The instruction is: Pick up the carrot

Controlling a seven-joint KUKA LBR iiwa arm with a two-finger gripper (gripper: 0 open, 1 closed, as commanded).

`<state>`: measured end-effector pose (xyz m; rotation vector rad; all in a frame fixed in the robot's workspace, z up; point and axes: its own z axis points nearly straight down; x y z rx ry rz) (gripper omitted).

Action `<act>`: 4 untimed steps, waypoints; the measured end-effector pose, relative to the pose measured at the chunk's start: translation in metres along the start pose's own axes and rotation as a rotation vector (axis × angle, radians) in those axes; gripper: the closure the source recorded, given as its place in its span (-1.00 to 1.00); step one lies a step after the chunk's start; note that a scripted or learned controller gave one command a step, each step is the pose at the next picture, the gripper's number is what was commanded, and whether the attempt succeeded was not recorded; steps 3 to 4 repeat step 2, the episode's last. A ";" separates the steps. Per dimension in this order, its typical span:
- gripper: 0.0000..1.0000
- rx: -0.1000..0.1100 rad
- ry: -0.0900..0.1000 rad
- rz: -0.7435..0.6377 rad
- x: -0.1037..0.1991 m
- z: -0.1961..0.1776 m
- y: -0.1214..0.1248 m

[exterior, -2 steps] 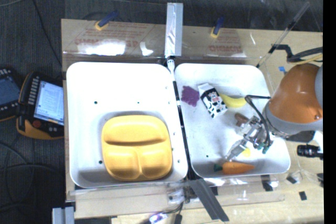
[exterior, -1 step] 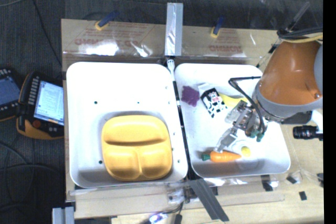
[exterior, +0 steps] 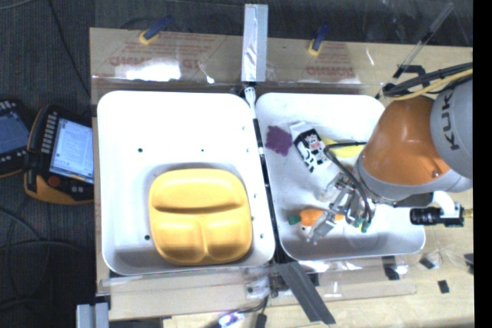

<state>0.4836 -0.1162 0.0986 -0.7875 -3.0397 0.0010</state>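
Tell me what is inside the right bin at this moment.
The right bin holds the carrot near its front, with the gripper at it, plus a purple piece, a black-and-white item and something yellow. The arm covers the bin's right part.

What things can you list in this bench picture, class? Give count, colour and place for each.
Bins: two, white, side by side on the bench.
Tray: one, yellow, in the left bin.
Carrot: one, orange with a green end, front of the right bin.
Purple piece: one, back of the right bin.
Black-and-white toy: one, beside the purple piece.
Handheld controller: one, floor at left.
Arm: one, grey and orange, over the right bin.
End effector: one, just right of the carrot.
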 end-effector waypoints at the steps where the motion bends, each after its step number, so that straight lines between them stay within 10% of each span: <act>1: 1.00 -0.004 0.000 -0.001 0.000 -0.009 0.002; 2: 1.00 0.000 -0.002 0.327 -0.034 -0.085 0.055; 4: 1.00 0.000 -0.002 0.327 -0.034 -0.085 0.055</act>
